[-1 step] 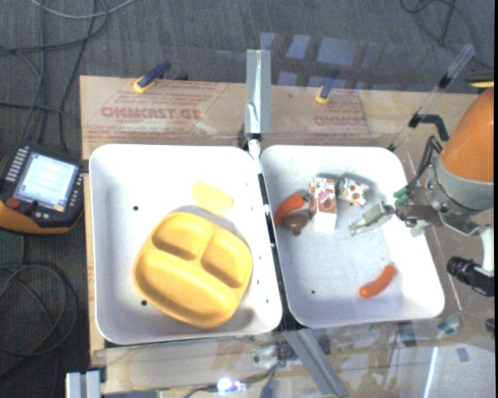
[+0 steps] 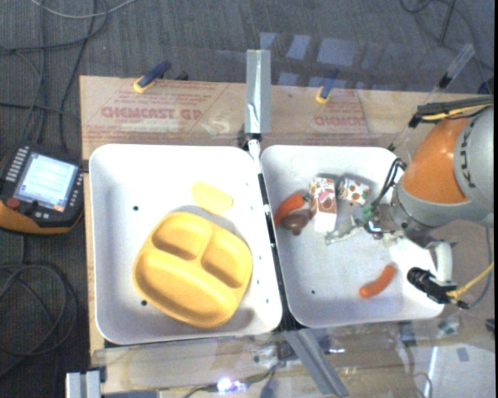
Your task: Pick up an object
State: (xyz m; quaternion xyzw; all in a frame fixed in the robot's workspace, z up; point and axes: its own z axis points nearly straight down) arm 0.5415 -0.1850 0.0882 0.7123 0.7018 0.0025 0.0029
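Low over the right shallow white plastic bin (image 2: 311, 301), the gripper (image 2: 342, 232) points leftward, its metal tip hanging just beside a small white carton printed with red fruit (image 2: 324, 197); whether it is released or clenched cannot be told from this angle. Behind it, the grey arm with its rounded orange band (image 2: 438, 166) reaches in from the right edge and bends down toward the bin, with dark cables running along the wrist. A second white packet with red and green print (image 2: 354, 192) lies next to the first carton, near the bin's far wall. Left of the cartons, an orange-red and brown toy piece (image 2: 294, 211) rests close to the divider between the bins. An orange sausage-shaped toy (image 2: 377, 281) lies apart, toward the near right of the same bin. The left white bin (image 2: 116, 172) holds a large yellow sectioned plastic tray (image 2: 193, 265) turned upside down, and a pale yellow flat piece (image 2: 212, 196) beyond it. On the floor left of the desk (image 2: 183, 114) sits an orange-edged control pendant (image 2: 37, 189) with a lit screen.
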